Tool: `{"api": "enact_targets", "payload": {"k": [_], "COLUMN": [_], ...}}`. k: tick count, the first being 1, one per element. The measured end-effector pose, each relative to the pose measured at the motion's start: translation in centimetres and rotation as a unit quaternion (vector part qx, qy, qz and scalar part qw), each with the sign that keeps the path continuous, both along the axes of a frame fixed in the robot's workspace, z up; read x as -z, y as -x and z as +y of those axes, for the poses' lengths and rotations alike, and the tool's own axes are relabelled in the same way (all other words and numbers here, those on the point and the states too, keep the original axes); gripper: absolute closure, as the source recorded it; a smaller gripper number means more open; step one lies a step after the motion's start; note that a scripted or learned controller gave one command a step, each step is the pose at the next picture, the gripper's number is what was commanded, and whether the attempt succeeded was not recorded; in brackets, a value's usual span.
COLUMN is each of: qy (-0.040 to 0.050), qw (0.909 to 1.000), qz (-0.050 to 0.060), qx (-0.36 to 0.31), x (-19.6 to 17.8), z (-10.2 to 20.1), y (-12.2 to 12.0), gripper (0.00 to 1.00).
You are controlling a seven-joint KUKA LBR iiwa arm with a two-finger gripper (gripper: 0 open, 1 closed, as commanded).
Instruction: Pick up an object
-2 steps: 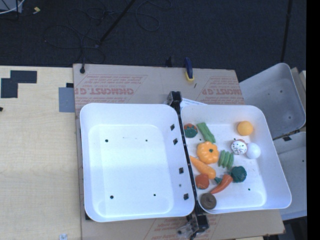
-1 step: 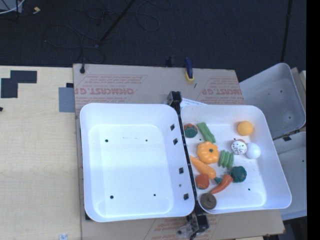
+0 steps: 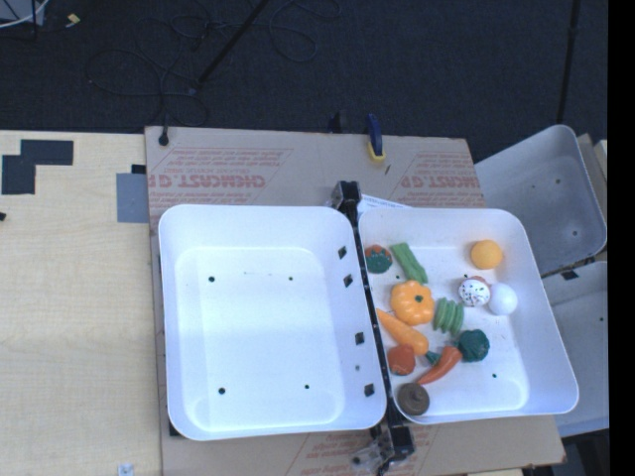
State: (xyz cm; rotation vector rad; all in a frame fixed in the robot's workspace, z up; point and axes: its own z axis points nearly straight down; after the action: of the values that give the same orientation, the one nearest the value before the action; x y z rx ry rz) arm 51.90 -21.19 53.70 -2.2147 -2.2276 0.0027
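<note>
**Gripper: go for a loner**

The gripper's state I cannot tell. Its best target, I judge, is the orange plastic ball (image 3: pixel 486 254) at 1 o'clock in the shallow white bin (image 3: pixel 541 405) at 3 o'clock. It lies apart from its neighbours, leaving room for a straight descent. The orange toy pumpkin (image 3: pixel 413 302) sits crowded among toy vegetables near the divider. The second white bin (image 3: pixel 179 415) lies at 9 o'clock.
</note>
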Motion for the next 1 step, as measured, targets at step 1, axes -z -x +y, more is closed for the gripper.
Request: {"api": "enact_targets", "payload": {"k": [1], "qy": [0.0003], "qw": [1.0], "qz": [0.0], "qx": [0.0], "x": [-0.03], "z": [-0.03], "y": [-0.74], "gripper": [1.0]}}
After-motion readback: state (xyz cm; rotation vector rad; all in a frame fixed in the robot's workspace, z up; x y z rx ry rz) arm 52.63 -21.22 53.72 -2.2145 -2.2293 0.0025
